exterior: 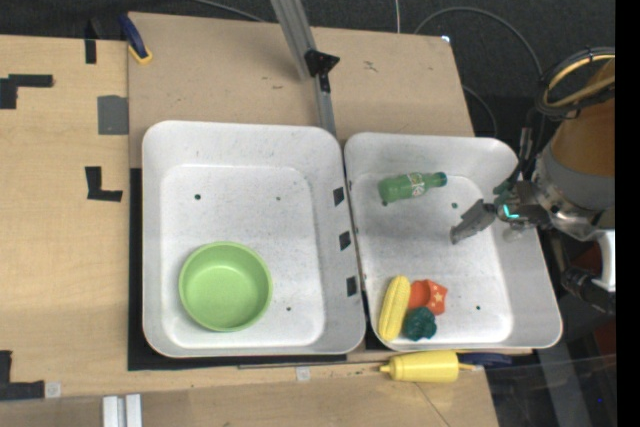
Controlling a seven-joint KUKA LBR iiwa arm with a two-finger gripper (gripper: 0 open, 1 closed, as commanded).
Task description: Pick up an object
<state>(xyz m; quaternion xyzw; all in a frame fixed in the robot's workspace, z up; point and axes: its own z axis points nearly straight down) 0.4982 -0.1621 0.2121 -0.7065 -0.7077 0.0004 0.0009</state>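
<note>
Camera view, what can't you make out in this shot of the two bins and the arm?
- Claw: small and dark over the right bin; whether anything sits in it is unclear.
- Arm: cut off by the right edge.
- Yellow bottle: lying just beyond the bin's near rim, which partly hides it.
- Green, orange and yellow toys: bunched together, too small to identify.
- Green bottle: label too small to read.

Colours in the two white bins (160,215)

Lime-green bowl (225,286); green bottle (408,186); yellow corn (394,307), orange-red piece (430,295) (star-marked), dark green lump (420,324).
</note>
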